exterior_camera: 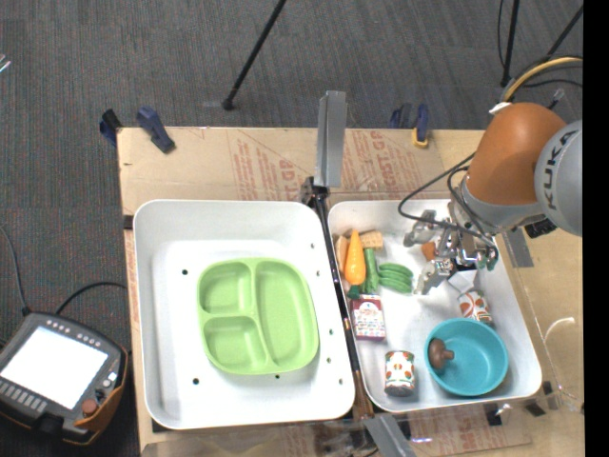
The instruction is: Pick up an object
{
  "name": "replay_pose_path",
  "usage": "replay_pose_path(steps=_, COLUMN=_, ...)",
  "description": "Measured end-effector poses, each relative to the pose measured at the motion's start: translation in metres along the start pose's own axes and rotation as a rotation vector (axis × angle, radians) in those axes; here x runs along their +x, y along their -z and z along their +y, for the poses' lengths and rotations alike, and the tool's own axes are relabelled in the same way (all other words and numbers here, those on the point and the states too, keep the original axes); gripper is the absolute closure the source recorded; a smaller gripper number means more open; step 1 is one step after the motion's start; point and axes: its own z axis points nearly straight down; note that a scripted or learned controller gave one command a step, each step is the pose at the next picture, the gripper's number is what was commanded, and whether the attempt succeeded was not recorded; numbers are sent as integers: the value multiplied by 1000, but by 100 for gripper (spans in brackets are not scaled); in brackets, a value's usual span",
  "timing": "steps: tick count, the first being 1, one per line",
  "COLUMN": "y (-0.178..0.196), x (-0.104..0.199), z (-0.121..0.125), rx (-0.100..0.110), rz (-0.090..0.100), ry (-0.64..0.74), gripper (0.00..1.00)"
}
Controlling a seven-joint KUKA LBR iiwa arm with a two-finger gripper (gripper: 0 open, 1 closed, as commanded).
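My gripper (427, 253) hangs low over the upper middle of the right bin (526, 327), under the orange wrist band. Its two fingers (419, 229) stand apart, open. A small orange thing (430, 251) shows in the gap between them; I cannot tell whether they touch it. Green pea pods (393, 277) lie just left of the gripper, and an orange carrot (354, 257) lies further left by the bin wall. A small red and white can (473, 305) lies just below the gripper.
A blue bowl (471, 365) with a brown item (441, 352) inside sits at the right bin's front. A red box (368, 318) and an upright can (400, 373) stand left of the bowl. The left bin (157, 293) holds a green divided plate (257, 314).
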Motion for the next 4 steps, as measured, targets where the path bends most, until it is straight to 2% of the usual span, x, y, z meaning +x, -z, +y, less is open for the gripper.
replay_pose_path(steps=1, y=-1, x=23, z=66, rx=-1, rz=2, ry=-37, gripper=0)
replay_pose_path(steps=2, y=-2, x=94, z=17, rx=2, rz=4, ry=-201, gripper=0)
replay_pose_path(steps=3, y=-1, x=11, z=-13, rx=1, rz=0, ry=-193, gripper=0)
replay_pose_path(steps=4, y=10, x=9, z=-11, rx=1, rz=-2, ry=-188, gripper=100)
